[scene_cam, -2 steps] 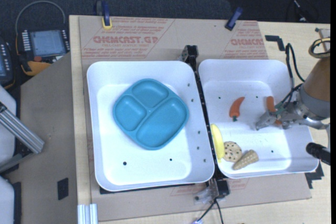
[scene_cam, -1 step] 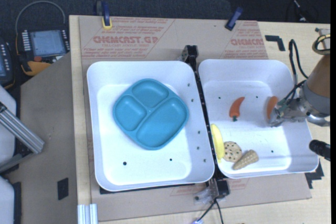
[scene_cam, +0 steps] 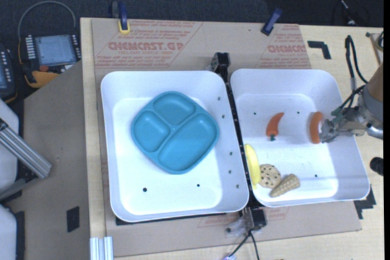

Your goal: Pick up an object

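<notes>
The right bin holds several small toy foods. A red-orange chili pepper lies near its middle. An orange sausage-shaped piece stands to the pepper's right. My gripper comes in over the bin's right wall and sits right against that orange piece, on its right side. A yellow banana lies along the bin's left wall. A round cookie and a tan ice-cream cone rest at the front.
The left bin carries a blue divided plate at its centre. Black clamps join the bins at the back and front. Cables hang by the arm at the right edge.
</notes>
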You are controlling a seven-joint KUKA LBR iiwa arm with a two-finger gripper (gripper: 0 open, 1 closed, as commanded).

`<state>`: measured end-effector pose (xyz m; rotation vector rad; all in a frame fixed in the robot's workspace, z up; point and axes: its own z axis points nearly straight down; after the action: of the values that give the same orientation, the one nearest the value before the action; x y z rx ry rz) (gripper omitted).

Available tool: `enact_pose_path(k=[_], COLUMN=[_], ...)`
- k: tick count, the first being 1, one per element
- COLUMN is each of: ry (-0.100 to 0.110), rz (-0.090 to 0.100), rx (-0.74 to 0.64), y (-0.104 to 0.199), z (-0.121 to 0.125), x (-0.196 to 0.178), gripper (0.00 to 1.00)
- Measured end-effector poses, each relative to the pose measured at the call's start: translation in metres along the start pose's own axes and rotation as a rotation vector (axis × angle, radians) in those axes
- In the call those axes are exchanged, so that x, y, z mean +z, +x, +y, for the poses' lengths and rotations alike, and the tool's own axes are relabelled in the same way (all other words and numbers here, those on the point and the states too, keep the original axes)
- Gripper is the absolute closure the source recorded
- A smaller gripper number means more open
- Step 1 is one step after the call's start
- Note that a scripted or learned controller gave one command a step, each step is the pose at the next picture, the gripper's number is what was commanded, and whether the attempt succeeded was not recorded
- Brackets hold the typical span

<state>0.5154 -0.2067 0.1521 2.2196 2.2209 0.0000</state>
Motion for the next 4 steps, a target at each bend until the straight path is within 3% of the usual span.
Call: enact_pose_path(k=[1, 2, 4], ry=[-0.005, -0.003, 0.002], rz=[-0.002, -0.001, 0.004], rx=[-0.001, -0.001, -0.007], y=[0.007, 0.007, 0.115], z=[0.000, 0.001, 0.000], x=[-0.046, -0.063, -0.068], gripper=[1.00, 1.00, 1.00])
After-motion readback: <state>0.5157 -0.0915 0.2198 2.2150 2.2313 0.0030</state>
